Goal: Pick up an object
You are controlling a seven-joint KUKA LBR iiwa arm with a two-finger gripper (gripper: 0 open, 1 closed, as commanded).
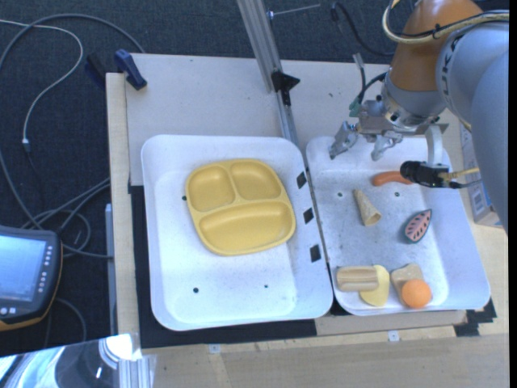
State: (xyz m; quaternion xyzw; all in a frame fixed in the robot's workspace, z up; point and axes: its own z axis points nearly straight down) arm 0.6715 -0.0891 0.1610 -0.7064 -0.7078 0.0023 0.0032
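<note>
**Operator:** While the arm hangs over the far end of the right bin [477,273], what is the task status?

**Technician:** Status: no object lifted. The gripper [365,138] sits above the far-left corner of the right bin with its fingers [342,142] spread apart. Nothing is visible between them, so the pincer is released and carries no load.

**Operator:** Where are the candidate objects relative to that bin?

**Technician:** All 6 rest on the right bin's floor. The orange carrot-shaped piece [388,178] lies nearest the gripper, toward the bin's far side, with a black fitting just beside its right end. The ice-cream cone [367,207] lies near the bin's middle. The watermelon slice [418,225] lies right of the cone. Along the near wall sit 4 items in a cluster: the bread-like roll [357,278], the yellow wedge [376,294] touching it, the tan block [405,275], and the orange ball [417,294].

**Operator:** And outside the right bin?

**Technician:** Left of it, the second bin [161,217] bears 1 yellow 3-compartment plate [240,205].

**Operator:** Remaining steps?

**Technician:** By my judgement, all of them: select 1 object, descend, close, lift. The carrot-shaped piece appears to be the shortest reach, but the intended target cannot be determined.
</note>
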